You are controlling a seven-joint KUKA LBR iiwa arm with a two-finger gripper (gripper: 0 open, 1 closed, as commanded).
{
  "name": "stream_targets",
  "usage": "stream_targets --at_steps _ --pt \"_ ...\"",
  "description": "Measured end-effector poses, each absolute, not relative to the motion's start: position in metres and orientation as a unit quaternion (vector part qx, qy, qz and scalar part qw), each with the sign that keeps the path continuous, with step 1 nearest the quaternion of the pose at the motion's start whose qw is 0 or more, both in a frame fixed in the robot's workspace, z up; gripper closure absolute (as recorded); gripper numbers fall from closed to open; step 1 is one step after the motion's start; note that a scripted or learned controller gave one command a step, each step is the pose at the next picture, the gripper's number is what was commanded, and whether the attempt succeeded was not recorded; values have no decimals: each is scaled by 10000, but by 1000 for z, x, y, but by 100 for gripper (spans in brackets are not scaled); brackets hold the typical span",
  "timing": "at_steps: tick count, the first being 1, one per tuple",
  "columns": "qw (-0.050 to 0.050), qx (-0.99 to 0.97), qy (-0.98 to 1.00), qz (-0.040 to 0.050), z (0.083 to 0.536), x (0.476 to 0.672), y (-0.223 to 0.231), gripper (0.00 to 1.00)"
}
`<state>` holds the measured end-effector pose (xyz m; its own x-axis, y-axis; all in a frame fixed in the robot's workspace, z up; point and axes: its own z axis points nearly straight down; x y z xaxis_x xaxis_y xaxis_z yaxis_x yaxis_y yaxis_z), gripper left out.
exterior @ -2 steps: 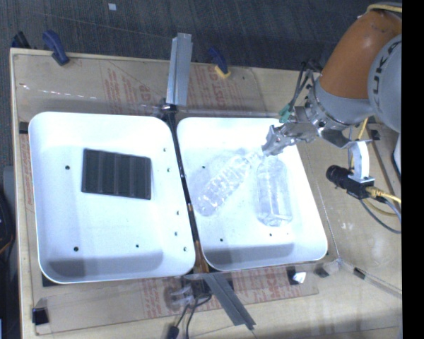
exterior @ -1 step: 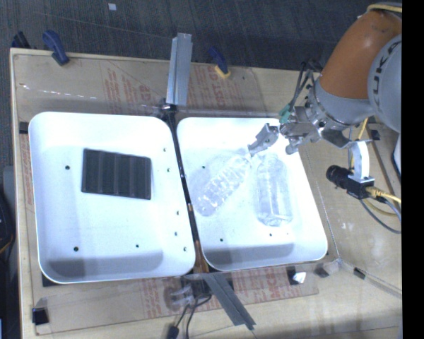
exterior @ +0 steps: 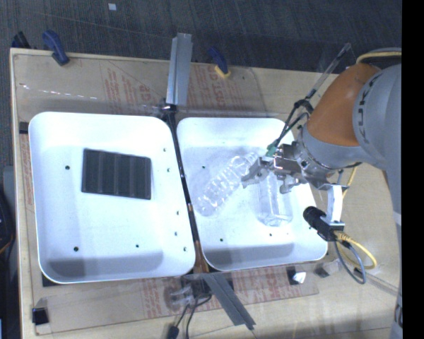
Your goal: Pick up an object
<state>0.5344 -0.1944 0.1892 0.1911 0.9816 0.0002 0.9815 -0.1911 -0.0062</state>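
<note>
In the right bin (exterior: 297, 249), centre-right of frame, lie a clear plastic bottle (exterior: 221, 182) and a clear tumbler (exterior: 272, 207). Both look light, slick and crushable; the bottle's ribbed middle seems the safest hold. Whether the claw (exterior: 272, 171) is open, I cannot tell.

White bins (exterior: 99, 136), black ribbed block (exterior: 116, 174), clear plastic bottle (exterior: 219, 182)

Wood bench (exterior: 92, 73) w/ blue clamps (exterior: 55, 48), dark floor (exterior: 198, 6).
</note>
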Motion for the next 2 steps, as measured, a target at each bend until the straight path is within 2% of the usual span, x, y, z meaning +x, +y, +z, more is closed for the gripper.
stream_targets --at_steps 1,2 --pt "10 -7865 -6176 7 202 599 -185 0" --pt "13 -7963 -6049 3 245 527 -192 0"
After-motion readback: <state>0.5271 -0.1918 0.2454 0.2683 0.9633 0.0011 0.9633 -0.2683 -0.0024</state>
